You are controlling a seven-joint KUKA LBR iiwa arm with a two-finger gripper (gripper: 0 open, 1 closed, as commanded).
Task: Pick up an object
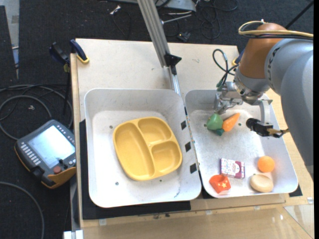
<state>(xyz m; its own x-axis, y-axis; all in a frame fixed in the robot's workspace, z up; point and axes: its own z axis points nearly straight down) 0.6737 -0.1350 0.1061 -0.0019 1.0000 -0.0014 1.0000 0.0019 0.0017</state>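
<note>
Resting on bench (124,63), white bins (99,183), cabled floor (30,108)

Tabletop (124,59) carries two bins side by side. Left bin (99,103): divided plate (147,147) at centre. Right bin (279,183): carrot (230,122) at far end, leafy top toward left; small box (232,168) near centre-right; tomato (220,183) at near edge, left of bread roll (261,183); ball (266,164) just behind roll. Gripper (225,105) above carrot's far side. Pendant (46,153) on floor, left of tabletop.
</note>
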